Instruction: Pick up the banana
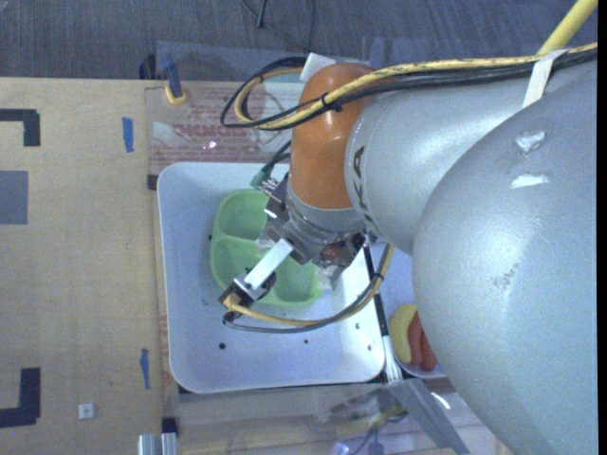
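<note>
Camera view: a yellow stretch of the banana [405, 328] is seen right of the green divided dish [237, 230], outside the white bin [285, 360] holding that dish. It is largely hidden under the arm. Its long axis appears set near-to-far, with a red thing [425, 353] against it. Over the dish's right half the gripper [327, 252] is held; whether it is open or closed cannot be told.

Wooden bench [76, 254] — white bin [275, 354] atop

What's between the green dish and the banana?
Camera view: past the green dish, bare white bin floor, then the rims where both bins meet, before the banana.
</note>
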Controlling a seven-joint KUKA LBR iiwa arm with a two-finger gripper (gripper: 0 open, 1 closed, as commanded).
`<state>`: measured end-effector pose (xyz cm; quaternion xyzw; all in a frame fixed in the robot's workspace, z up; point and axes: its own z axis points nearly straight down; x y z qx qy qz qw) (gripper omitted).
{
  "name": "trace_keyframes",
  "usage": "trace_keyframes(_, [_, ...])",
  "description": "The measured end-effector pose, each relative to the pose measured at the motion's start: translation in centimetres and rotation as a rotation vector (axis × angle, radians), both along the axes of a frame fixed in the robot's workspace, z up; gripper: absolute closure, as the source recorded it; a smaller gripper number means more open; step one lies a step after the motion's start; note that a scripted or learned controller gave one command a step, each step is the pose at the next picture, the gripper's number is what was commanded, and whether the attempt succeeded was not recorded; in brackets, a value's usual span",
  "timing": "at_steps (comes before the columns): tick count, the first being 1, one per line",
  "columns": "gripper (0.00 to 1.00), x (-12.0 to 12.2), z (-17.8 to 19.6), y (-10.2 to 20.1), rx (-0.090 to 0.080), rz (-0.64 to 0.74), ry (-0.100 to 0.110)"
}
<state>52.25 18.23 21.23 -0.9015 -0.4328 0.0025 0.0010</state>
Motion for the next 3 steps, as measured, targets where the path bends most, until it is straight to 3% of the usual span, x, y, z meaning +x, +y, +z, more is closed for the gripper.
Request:
trace_keyframes(1, [0.00,2.4,1.0,-1.5,0.000,0.079,-0.005])
trace_keyframes(2, [0.00,-2.7,-0.2,3.4,0.000,-0.082,0.001])
trace_keyframes(3, [0.00,-3.7,-12.1,-0.6,0.009,-0.151,-0.025])
